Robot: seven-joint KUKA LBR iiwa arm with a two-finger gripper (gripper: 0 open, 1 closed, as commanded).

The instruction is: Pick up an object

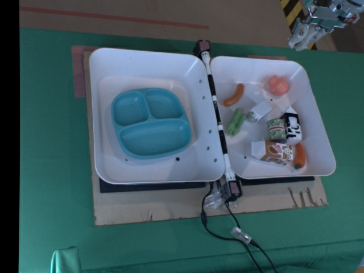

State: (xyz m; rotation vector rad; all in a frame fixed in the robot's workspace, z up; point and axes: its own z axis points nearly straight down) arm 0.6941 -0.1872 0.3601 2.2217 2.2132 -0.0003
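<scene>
While well apart: end effector (302, 34), tomato (277, 85) below-left.

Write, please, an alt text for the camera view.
Two white bins sit side by side on a green bench: the left bin holds a teal divided plate, the right bin small toy foods. The gripper hangs beyond the right bin's far corner.

The grey end effector (300, 37) sits partly cropped by the top right corner; its fingers blur together. A small printed can (276, 129) bears a label too small to read.
</scene>
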